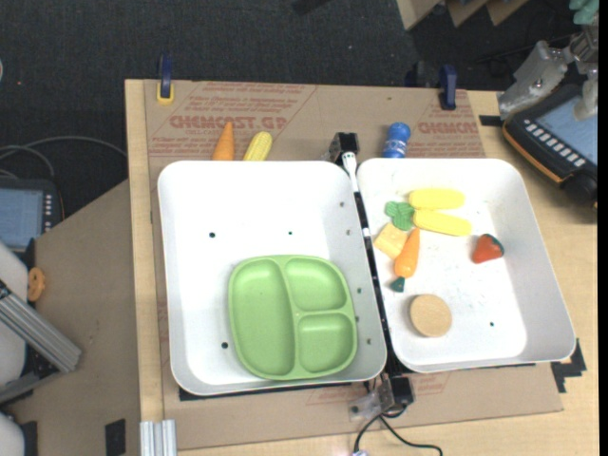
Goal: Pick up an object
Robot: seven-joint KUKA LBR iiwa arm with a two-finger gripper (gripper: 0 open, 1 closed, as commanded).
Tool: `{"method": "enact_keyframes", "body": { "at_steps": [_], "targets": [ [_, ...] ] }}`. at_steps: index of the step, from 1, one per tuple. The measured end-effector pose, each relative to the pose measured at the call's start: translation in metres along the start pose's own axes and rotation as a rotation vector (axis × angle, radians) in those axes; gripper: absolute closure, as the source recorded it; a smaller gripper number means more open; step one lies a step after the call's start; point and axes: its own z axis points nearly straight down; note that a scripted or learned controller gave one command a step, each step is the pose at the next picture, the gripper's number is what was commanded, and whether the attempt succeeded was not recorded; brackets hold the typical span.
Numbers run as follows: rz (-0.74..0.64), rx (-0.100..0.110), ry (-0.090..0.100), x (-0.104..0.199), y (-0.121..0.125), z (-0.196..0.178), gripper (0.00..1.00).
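We see a carrot and a strawberry lying in the right bin; the claw state we cannot tell.

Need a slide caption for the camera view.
Green tray in left bin; toy food in right bin.

We record two white bins: left bin, right bin. The left one carries a light green divided plate. In the right: two yellow pieces, an orange carrot with a green tip, a red piece, and a tan disc. We note a blue item, perhaps a bottle, on the tan bench printed in red lettering.
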Motion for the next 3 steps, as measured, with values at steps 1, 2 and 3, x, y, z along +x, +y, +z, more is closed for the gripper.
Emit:
{"method": "enact_keyframes", "body": {
  "at_steps": [1, 2, 3],
  "targets": [
    [-0.001, -0.006, -0.001, 0.000, 0.001, -0.011, 1.00],
    [-0.001, -0.005, -0.001, 0.000, 0.001, -0.011, 0.00],
    [-0.001, -0.011, -0.002, 0.001, 0.002, -0.022, 1.00]
  ]
}}
